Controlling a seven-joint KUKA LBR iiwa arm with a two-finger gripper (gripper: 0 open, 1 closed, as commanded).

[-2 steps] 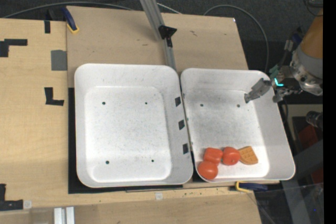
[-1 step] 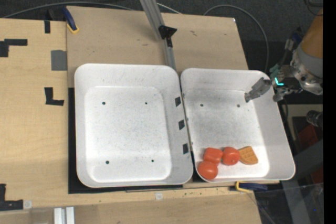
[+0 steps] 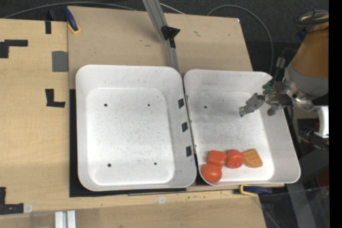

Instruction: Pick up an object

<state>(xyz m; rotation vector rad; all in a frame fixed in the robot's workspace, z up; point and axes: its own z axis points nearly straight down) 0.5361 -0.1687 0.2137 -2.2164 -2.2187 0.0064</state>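
A: Start big. What's laid out?

B: A tan worktop (image 3: 133,34) carrying two white bins: the left bin (image 3: 128,125) and the right bin (image 3: 230,93). The arm's hand (image 3: 256,105) hangs over the right bin's upper middle, holding nothing; how far its fingers are spread I cannot tell.

A: And the objects?

B: All huddled at the right bin's near edge: three red pieces (image 3: 220,163) touching one another, with an orange piece (image 3: 253,158) just beside them on the right, well apart from the hand.

A: Best approach, then?

B: I'd judge the orange piece easiest, being at the cluster's end. Centre above it, descend straight, and keep clear of the bin wall.
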